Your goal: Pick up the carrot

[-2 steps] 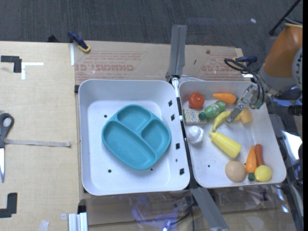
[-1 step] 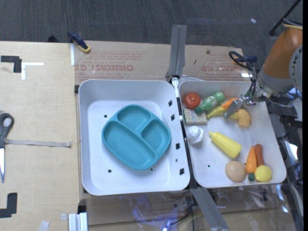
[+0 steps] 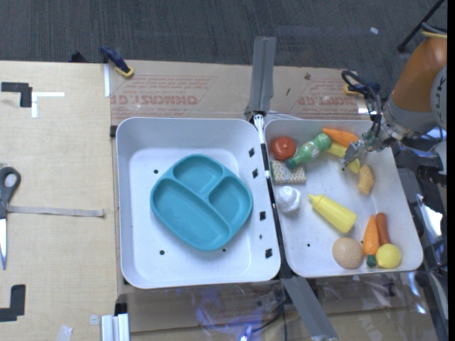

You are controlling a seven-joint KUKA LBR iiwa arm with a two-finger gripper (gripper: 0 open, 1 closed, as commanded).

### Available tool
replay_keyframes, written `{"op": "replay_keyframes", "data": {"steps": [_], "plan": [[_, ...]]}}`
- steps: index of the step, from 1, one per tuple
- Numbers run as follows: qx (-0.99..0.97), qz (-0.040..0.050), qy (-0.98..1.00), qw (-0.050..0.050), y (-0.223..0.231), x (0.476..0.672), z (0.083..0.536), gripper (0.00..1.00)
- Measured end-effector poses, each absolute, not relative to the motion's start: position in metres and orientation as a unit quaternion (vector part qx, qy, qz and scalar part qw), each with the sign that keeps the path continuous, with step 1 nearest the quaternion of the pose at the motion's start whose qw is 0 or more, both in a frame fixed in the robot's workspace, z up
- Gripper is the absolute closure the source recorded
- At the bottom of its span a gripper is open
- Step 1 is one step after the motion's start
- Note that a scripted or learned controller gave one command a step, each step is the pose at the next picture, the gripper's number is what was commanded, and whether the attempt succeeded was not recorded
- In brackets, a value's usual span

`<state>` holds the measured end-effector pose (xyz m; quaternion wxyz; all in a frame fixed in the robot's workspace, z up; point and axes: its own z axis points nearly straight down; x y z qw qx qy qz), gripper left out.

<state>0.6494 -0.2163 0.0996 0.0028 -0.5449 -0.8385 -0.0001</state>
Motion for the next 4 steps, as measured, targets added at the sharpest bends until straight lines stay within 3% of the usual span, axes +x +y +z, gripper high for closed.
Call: {"op": "replay_keyframes", "data": {"steps": [1,2,3,4], "plan": [[-0.543,-0.0019,-0.840,0.012,-0.210,0.648,0.098,0.00],[-0.475,0.0000,-0.880,-0.001,-0.222,0.520,0.125,0.00],[-0.479,-0.0016,-0.878,-0.010,-0.206,0.563,0.101,0.00],[-0.480,-0.0018,-0.877,-0.014,-0.208,0.565,0.112,1.00]]}}
